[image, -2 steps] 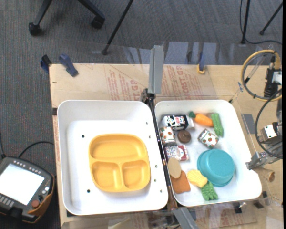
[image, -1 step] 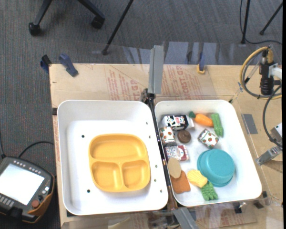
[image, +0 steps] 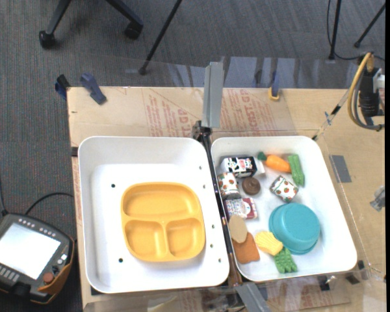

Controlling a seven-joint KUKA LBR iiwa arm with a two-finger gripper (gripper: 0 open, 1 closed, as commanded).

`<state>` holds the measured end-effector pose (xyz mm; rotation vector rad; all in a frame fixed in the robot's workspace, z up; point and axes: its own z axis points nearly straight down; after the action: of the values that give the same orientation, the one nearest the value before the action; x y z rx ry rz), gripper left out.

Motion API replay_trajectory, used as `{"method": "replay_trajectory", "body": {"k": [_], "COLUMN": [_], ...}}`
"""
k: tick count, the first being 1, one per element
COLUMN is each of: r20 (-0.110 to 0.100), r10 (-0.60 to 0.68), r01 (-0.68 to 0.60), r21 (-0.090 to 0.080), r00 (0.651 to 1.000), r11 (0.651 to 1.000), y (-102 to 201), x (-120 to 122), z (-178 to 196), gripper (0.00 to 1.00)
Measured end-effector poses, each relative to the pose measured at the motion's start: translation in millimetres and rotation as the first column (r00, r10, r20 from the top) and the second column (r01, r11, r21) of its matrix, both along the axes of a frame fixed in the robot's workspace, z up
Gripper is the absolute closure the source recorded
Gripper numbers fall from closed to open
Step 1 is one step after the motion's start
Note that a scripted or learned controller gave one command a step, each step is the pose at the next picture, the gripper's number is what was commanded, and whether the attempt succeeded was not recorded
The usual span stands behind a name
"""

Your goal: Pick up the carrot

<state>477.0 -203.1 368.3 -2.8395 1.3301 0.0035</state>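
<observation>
One carrot [image: 277,163] lies at the right bin's [image: 335,207] far edge.

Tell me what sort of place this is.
Probably a robotics lab: two white bins on a bench, toy food like a carrot, a teach pendant on the floor, and tripod legs behind.

Table [image: 149,106] topped with printed cardboard, carrying 2 white bins side by side: left bin [image: 97,161], right bin [image: 331,220]. Small yellow item [image: 273,95] near far edge, maybe a clamp.
</observation>
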Motion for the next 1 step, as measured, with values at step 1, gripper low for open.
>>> {"method": "replay_trajectory", "body": {"k": [1], "r20": [-0.004], "r10": [0.267], "r01": [-0.267], "r21": [0.004], "r00": [0.964], "r11": [0.964], "y": [5.0], "x": [0.8], "z": [-65.7], "gripper": [1.00]}}
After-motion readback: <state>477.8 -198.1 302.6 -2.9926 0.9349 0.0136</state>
